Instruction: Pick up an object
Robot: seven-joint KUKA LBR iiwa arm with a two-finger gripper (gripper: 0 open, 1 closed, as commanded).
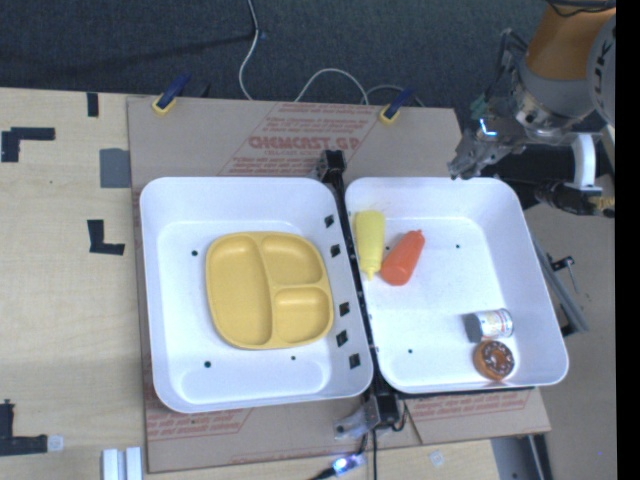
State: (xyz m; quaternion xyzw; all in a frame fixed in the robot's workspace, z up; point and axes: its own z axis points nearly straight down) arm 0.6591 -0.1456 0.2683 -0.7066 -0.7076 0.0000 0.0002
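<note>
The right bin [520, 218] holds a yellow bottle [369, 239] lying along its left wall and an orange carrot-shaped piece [402, 257] leaning next to it. Near its front right corner lie a small silver can [489, 325] and a brown doughnut [495, 359]. In the left bin [160, 218] lies a yellow divided plate [268, 289]. My gripper [470, 160] hangs above the back right edge of the right bin, away from all the objects, with nothing visible between its fingers.
Both bins rest on a cardboard sheet [290, 138] held by yellow-and-blue clamps [170, 93] at the back. A white cable [330, 78] loops behind the bins. Black clips [345, 308] line the seam between the bins. The arm [565, 48] fills the upper right.
</note>
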